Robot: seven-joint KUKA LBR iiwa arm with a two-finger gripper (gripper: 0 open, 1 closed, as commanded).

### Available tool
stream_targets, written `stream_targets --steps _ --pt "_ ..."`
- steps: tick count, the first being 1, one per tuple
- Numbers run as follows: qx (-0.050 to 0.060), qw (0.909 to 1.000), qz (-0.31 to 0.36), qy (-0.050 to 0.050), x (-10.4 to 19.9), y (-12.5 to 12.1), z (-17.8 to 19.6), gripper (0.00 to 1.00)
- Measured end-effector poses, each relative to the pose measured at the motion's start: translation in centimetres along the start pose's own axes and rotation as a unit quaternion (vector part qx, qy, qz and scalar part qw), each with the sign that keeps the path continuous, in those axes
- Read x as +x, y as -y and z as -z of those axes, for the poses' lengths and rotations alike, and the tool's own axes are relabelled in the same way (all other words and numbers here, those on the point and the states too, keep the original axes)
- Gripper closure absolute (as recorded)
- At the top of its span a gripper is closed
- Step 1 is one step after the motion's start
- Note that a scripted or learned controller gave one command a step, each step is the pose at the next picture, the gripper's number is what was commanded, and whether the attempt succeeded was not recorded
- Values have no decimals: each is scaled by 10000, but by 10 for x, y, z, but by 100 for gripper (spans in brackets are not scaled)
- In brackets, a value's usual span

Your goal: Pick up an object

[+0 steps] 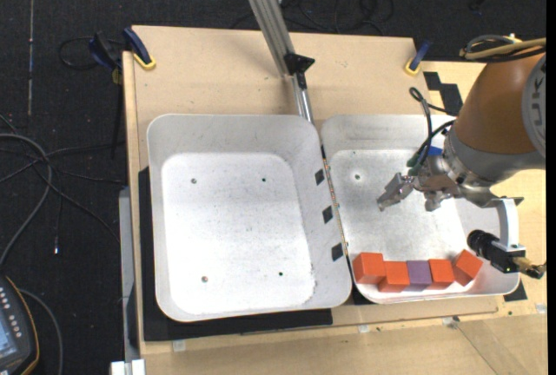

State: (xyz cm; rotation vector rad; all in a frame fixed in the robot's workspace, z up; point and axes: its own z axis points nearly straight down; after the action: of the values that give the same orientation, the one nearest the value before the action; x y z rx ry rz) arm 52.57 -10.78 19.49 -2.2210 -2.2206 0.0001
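The left bin (230,213) stood to the left of the right bin (347,134), the two rims touching. Inside the right bin, a row of blocks lay against the near wall: an orange block (370,267) at the left end, a purple block (419,273) at mid-row, and further orange blocks out to the near right corner. The long axis of the row ran left to right along that wall. The gripper (415,193) hung above the middle of the right bin, fingers spread apart with nothing between them. The row lay on the near side of the gripper, well apart from it. A pick would probably require travel toward the near wall, then descent.
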Motion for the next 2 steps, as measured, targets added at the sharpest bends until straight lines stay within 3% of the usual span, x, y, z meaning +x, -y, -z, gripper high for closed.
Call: stream_targets --steps 1,2 --pt "-57 10000 -17 35 -58 -36 77 0" --pt "27 10000 -20 7 -107 -55 -15 0"
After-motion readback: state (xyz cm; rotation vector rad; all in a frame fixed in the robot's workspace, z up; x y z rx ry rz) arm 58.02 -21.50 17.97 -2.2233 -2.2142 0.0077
